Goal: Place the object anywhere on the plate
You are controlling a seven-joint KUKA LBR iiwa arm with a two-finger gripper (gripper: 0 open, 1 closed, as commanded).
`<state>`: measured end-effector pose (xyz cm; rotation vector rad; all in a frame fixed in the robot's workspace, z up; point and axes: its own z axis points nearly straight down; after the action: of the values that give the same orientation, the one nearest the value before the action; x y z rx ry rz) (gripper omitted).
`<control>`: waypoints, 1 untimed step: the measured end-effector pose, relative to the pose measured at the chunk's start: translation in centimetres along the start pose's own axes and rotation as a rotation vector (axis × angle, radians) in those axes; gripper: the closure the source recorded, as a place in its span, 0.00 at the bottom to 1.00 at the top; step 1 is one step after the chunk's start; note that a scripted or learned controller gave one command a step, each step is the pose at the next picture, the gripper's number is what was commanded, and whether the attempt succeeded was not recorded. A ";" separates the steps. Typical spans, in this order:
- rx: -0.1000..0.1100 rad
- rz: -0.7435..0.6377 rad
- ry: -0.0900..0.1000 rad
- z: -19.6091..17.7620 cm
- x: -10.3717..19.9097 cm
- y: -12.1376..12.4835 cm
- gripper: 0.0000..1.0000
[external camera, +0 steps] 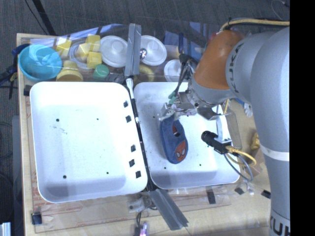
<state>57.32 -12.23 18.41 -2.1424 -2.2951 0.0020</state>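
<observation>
In the right bin (147, 132), a blue slipper (173, 140) with a red and black face printed on it lies flat on the white floor, toe toward the near edge. The tool (173, 107) hangs just over the slipper's heel end, but whether it is apart or together cannot be told from here. The left bin (78, 136) sits alongside; plastic cups and lids (98, 53) crowd the worktop (231, 200) behind both bins
</observation>
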 end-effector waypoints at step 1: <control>-0.001 -0.110 0.000 -6.4 7.0 -3.7 1.00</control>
<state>53.14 -5.52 24.84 -2.0143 -2.4098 0.0007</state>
